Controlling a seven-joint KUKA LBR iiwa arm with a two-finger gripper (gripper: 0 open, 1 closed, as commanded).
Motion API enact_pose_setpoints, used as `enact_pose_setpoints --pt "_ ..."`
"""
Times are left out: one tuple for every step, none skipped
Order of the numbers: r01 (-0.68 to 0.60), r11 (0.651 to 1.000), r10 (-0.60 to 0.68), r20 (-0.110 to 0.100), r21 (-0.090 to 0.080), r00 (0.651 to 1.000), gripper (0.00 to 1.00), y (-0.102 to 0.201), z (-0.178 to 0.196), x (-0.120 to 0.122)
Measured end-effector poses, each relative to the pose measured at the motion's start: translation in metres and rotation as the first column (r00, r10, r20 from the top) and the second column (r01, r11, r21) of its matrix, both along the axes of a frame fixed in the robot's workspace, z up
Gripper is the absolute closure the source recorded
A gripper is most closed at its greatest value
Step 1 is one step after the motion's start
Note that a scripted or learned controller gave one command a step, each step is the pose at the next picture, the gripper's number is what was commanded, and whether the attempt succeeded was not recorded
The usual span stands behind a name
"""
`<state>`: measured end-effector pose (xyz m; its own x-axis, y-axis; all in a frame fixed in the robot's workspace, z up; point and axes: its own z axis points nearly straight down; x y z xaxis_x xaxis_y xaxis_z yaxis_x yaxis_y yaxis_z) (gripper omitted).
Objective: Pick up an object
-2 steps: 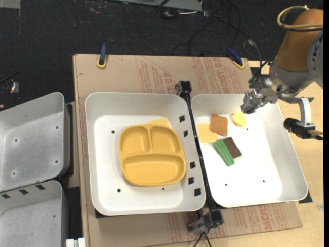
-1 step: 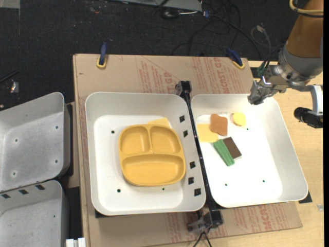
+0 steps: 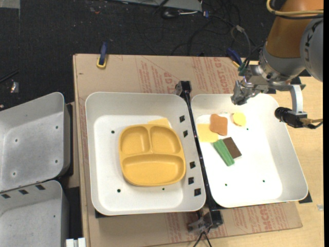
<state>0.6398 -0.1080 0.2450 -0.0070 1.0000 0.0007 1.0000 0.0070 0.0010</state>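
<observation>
In the right bin (image 3: 267, 181) lie several small objects: an orange block (image 3: 219, 123), a small yellow round piece (image 3: 239, 119), a flat yellow piece (image 3: 206, 133), a green bar (image 3: 223, 152) and a brown bar (image 3: 233, 147) beside it. My gripper (image 3: 240, 98) hangs over the bin's back edge, up and to the right of the orange block and just above the yellow round piece. Nothing shows between its fingers.
The left bin (image 3: 103, 189) holds a yellow divided tray (image 3: 152, 155). A black divider strip (image 3: 194, 148) runs between the bins. Cables and clamps lie behind the bench. Grey metal panels (image 3: 31, 138) sit at the far left.
</observation>
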Motion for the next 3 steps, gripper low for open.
enact_pose_setpoints --pt "-0.001 1.000 0.001 -0.002 0.001 1.000 1.00 0.053 -0.011 -0.005" --pt "0.000 1.000 0.000 -0.002 0.000 1.000 1.00 0.110 -0.021 -0.004" --pt "-0.002 1.000 0.002 0.000 0.001 1.000 1.00 0.171 -0.013 -0.006"
